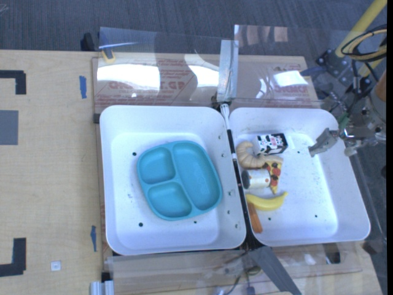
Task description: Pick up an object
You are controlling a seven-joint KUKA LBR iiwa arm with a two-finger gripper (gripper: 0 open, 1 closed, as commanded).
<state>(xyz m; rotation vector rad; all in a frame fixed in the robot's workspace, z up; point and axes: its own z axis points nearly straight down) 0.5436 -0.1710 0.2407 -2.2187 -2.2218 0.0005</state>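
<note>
Claw point(322, 142): grey metal, over right bin's point(350, 223) far right edge; finger spread cannot be told
Objects: curved yellow banana point(268, 201), carrot point(254, 217), croissant point(250, 155), black-and-white carton point(271, 143); clustered along right bin's left side
Left bin point(116, 183): glossy teal three-compartment plate point(178, 179)

**One fixed camera, high over the surface**

A single view looks down at a slant on the surface point(49, 165) — far enough back to take in both white bins whole, the left bin point(116, 183) and the right bin point(344, 214), side by side. Grey floor point(184, 5) runs beyond the surface's far edge.
</note>
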